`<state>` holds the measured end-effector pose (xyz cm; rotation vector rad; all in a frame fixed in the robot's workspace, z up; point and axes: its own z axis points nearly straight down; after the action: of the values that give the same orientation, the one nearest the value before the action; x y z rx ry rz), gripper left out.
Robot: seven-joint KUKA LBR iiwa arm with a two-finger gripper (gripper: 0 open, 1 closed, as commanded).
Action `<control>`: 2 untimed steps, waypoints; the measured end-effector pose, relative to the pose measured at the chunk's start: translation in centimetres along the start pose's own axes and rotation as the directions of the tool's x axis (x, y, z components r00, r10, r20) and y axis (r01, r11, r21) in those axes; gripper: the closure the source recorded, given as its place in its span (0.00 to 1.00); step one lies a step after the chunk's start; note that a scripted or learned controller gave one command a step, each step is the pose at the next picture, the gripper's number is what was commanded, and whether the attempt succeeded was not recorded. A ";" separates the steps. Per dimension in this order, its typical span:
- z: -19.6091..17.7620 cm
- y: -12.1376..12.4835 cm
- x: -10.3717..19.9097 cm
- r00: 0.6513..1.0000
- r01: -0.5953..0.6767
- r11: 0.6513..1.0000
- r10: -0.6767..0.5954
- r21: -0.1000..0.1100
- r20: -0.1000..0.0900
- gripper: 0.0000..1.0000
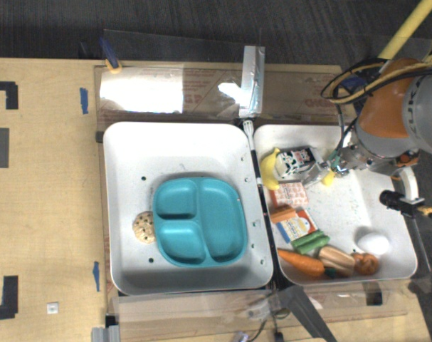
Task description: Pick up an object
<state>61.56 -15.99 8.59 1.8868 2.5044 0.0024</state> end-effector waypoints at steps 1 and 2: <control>-1.0 0.1 -0.1 1.000 0.001 1.000 -0.001 -0.003 0.004 1.00; -1.0 0.2 -0.1 1.000 0.002 1.000 -0.002 -0.004 0.004 0.00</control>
<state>61.73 -16.01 9.63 1.8814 2.5020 0.0039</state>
